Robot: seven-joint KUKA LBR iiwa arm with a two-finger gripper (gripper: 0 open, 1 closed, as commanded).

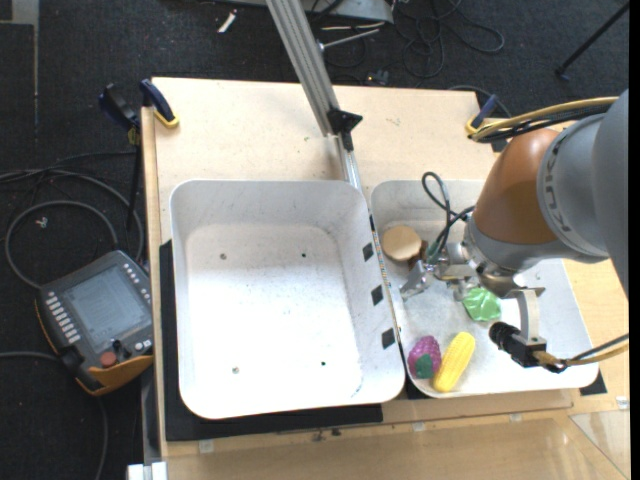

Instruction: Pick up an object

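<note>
Bench point(260, 128): tan top, bears 2 white bins side by side.
Left bin point(190, 268): the larger of the 2, floor bare apart from small dark specks.
Right bin point(400, 193): holds 4 objects and the lower arm.
Arm point(560, 193): enters from the right, orange band above the wrist, hangs over the right bin.
Gripper point(425, 278): low over the left part of the right bin, just near of the bun; whether it is apart or together cannot be told, and nothing is seen clamped in it.
Bun point(402, 243): round, tan, far-left part of the right bin.
Green object point(483, 305): crumpled, mid bin, just right of the gripper, partly under the wrist.
Corn point(455, 360): yellow, near edge of the right bin, tilted.
Grapes point(424, 354): purple with a green tip, touching the corn's left side.
Pendant point(95, 318): on the dark floor, left of the bench.
</note>
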